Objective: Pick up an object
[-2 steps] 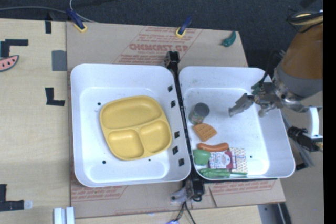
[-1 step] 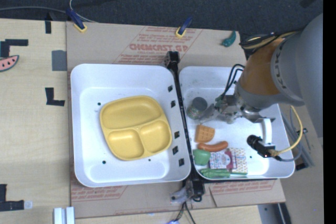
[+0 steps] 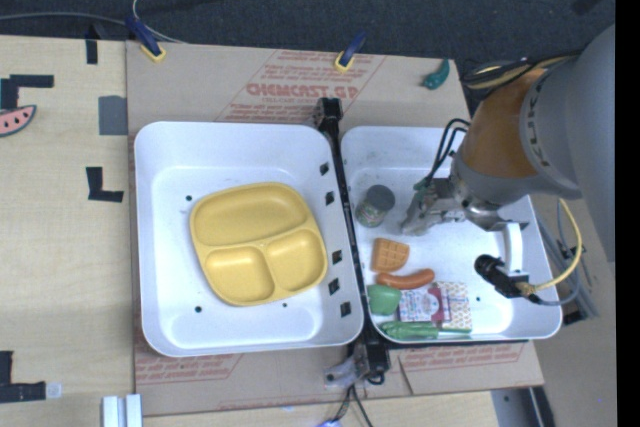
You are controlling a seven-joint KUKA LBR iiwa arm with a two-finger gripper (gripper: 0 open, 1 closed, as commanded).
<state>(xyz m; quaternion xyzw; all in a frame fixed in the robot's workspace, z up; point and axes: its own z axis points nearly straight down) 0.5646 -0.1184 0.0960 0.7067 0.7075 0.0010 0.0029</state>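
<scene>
Both bins (image 3: 160, 215) are looking like smooth, glossy white plastic, catching soft light on their rims. The yellow tray (image 3: 258, 242) is showing a matt plastic face. Underneath, the cardboard (image 3: 290, 85) is lying dull and papery, with the wood-look bench (image 3: 60, 245) beside it. The arm (image 3: 560, 130) is wearing smooth grey casing, and the small can (image 3: 377, 205) is glinting like metal.

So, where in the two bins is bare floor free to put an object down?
Left bin: bare strips all around the yellow tray, widest along the far wall. Right bin: free at the far end, beyond the grey can. Crowded near the front: waffle, hot dog, green toys, with the gripper beside.
</scene>
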